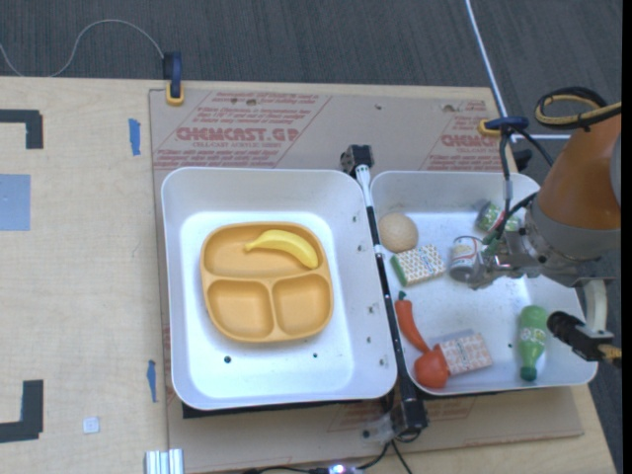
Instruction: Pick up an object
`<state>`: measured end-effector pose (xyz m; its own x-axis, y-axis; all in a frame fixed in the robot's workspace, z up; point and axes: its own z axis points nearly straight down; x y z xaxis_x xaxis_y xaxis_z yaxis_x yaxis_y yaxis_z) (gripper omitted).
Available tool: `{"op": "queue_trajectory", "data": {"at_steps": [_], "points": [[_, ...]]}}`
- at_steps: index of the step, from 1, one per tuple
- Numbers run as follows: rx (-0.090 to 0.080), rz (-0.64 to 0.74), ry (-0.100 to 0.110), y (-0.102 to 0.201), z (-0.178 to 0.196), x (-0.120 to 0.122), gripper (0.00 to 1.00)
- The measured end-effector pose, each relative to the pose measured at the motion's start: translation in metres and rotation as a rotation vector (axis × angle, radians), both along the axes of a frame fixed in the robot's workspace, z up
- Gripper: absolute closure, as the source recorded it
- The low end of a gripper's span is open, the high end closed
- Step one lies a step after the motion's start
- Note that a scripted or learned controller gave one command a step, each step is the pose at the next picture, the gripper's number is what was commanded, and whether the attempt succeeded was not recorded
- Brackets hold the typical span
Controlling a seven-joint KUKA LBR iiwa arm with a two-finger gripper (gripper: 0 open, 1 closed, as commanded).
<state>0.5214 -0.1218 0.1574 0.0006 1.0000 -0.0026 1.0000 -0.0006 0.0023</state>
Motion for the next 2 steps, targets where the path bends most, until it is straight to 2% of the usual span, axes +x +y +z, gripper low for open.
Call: {"op": "queue_trajectory", "data": {"at_steps": [1, 2], "points": [[-0.001, 0.0, 0.0, -0.075, 0.018, -0.022, 1.0], [0.003, 0.002, 0.0, 0.009, 0.071, 0.001, 1.0]]}}
